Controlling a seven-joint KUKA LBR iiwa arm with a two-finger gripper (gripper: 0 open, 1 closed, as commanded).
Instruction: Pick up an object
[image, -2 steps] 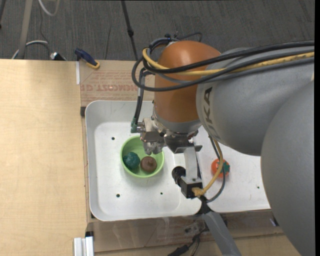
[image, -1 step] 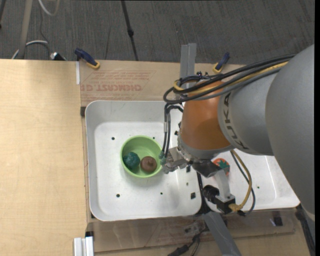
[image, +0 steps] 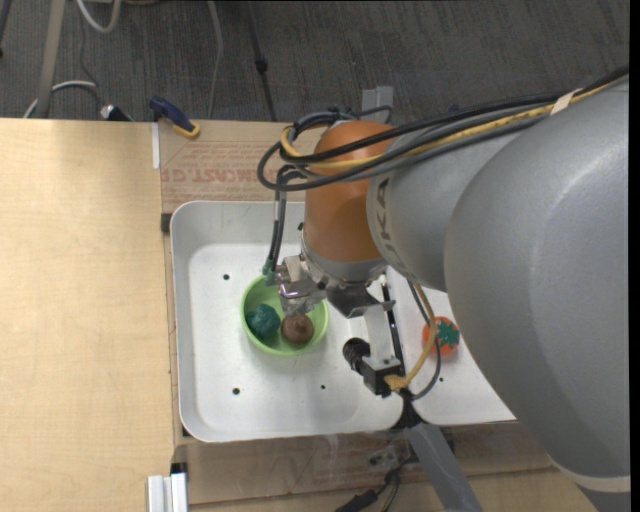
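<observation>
A green bowl (image: 262, 337) lies in the left white bin (image: 205, 300). Inside it sit a teal ball (image: 263, 320) and a brown round object (image: 296, 330). My gripper (image: 294, 299) hangs directly over the bowl, its tip just above the brown object. The wrist hides the fingers. An orange object with a green bit (image: 443, 336) lies to the right, beside the arm, in the other bin.
The grey arm with its orange band (image: 345, 200) covers most of the right bin (image: 470, 400). Cables loop over the wrist. A wooden board (image: 80, 300) borders the left bin. A blue-and-yellow clamp (image: 175, 117) rests behind the bins.
</observation>
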